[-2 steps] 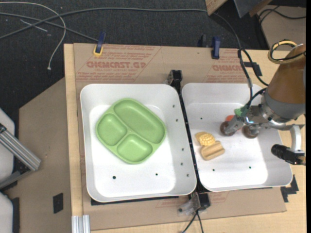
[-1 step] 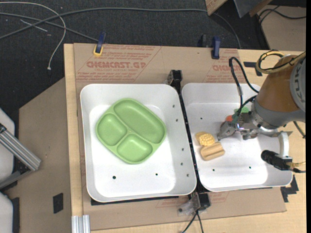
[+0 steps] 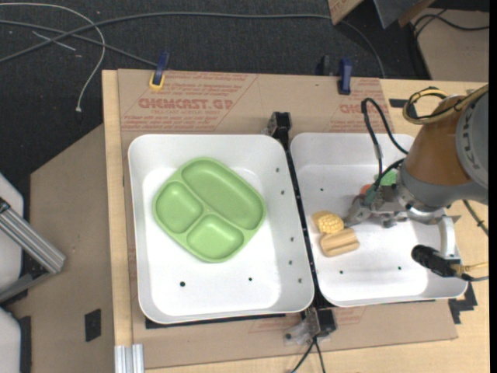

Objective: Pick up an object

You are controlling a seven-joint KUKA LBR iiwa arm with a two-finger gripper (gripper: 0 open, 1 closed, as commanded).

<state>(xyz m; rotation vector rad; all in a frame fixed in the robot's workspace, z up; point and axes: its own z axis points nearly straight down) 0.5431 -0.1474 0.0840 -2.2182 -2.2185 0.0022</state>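
The arm (image 3: 443, 158) reaches into the right bin (image 3: 373, 282) at centre right of the frame; its gripper (image 3: 365, 208) sits just beside the corn (image 3: 328, 223) and bread roll (image 3: 339, 243). I cannot tell whether it is open or closed.

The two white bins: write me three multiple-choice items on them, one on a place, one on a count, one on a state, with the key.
1. Where is the green plate?
A. In the left bin
B. In the right bin
C. On the floor

2. How many compartments does the green plate have?
A. Two
B. Three
C. Five

3. How does the green plate lie?
A. Upside down
B. On its edge
C. Flat, hollow side up

Key: 1 A, it lies in the middle of the left bin. 2 B, one long section and two smaller ones show. 3 C, its hollows face the camera.
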